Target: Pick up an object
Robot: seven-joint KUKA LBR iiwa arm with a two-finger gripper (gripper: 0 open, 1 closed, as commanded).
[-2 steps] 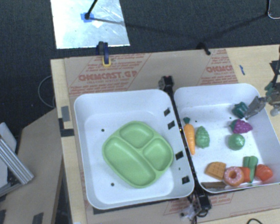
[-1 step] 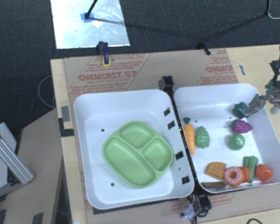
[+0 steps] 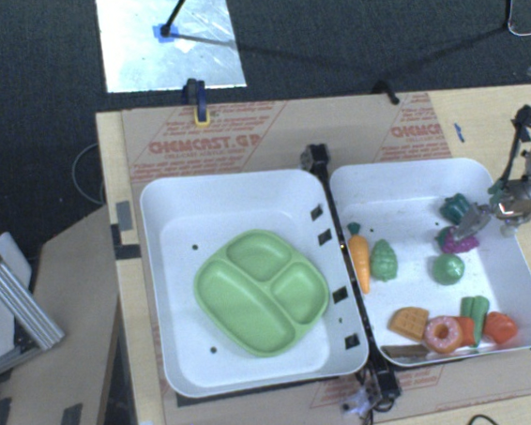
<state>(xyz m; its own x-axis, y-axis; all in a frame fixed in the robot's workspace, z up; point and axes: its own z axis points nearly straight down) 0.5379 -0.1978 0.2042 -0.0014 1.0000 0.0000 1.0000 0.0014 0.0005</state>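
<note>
Nearest me, along the front wall of the right bin (image 3: 530, 302), I'm seeing a row of toy food: a brown bread slice (image 3: 408, 322), a pink donut (image 3: 442, 333), a green pepper (image 3: 474, 308) and a red tomato (image 3: 500, 326), all packed close together. Mid-bin, an orange carrot (image 3: 359, 261) is lying lengthwise against the left wall, with a bumpy green vegetable (image 3: 383, 260) just beside it. A green ball (image 3: 448, 269) is sitting right of those, apart from them. The gripper (image 3: 474, 220) is reaching in over the right rim, hanging at the bin's back right part. It's sitting right over a purple piece (image 3: 458, 242), with a teal piece (image 3: 455, 207) just behind it. I can't tell how far apart the fingers are, or whether anything is caught between them. The left bin (image 3: 168, 226) is holding a green divided plate (image 3: 261, 292), three compartments, slightly tilted in the middle.
</note>
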